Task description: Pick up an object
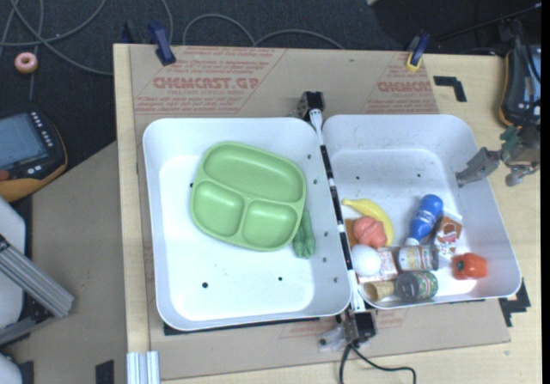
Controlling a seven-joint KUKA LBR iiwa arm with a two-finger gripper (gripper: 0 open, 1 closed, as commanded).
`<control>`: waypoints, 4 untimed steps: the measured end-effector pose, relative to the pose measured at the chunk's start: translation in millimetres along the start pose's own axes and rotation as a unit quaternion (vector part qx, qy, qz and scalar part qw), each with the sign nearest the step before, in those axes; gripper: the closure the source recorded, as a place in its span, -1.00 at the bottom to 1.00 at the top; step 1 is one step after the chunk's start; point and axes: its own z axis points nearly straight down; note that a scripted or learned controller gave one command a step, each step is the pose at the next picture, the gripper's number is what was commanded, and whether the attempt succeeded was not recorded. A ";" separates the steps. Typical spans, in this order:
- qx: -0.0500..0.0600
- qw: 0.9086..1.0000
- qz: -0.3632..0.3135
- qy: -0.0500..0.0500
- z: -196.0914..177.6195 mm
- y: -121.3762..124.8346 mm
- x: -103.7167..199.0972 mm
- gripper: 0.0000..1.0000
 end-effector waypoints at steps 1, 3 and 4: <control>0.002 1.000 0.000 0.001 137.2 13.1 26.2 -1.00; 0.001 1.000 -0.001 0.003 161.6 -15.9 -7.6 -1.00; 0.000 1.000 0.000 0.001 151.8 -15.7 -9.1 1.00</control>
